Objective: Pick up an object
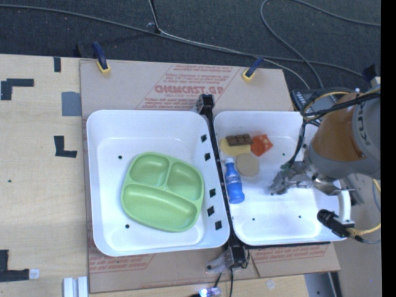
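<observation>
1. Over the right-hand bin (pixel 291 228), the end effector (pixel 283 183) hangs low near the bin floor, reaching in from the right side of the camera view; whether it is released or clenched I cannot tell, and nothing is visibly caught in it.
2. Candidate objects cluster toward that bin's left wall: a blue bottle (pixel 233 181), a tan round disc (pixel 248 164), a brown block (pixel 239 140) and an orange piece (pixel 261 144).
3. Nearest, by my judgement, is the tan round disc, lying left and slightly farther back from the end effector, apart from it.
4. The blue bottle lies farther left, its long axis running roughly front to back along the divider.
5. A green divided plate (pixel 163 192) sits in the left bin (pixel 102 166), well apart.
</observation>
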`<state>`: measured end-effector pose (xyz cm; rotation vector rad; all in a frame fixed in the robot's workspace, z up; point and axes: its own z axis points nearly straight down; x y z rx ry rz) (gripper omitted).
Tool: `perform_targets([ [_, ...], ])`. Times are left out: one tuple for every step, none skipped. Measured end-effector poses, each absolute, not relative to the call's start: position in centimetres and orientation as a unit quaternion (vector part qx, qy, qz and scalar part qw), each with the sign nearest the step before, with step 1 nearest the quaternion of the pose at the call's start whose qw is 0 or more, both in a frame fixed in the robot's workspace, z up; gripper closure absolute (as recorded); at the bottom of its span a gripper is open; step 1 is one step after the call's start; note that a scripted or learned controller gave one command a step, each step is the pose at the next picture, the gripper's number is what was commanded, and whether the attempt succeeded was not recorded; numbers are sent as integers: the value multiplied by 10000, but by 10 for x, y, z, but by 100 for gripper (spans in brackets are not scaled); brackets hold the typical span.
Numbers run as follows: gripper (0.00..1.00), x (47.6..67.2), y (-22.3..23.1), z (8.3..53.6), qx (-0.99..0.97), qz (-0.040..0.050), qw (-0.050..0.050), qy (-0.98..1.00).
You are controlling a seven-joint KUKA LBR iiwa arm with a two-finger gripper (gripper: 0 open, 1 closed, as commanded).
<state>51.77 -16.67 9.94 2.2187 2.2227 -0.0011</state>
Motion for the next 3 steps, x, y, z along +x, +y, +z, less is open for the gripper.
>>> perform_targets([
  [100, 509, -164, 155, 7067, 7, 13, 7075],
  [100, 510, -171, 200, 7068, 5, 16, 7074],
  [100, 511, -171, 234, 7066, 6, 15, 7076],
])
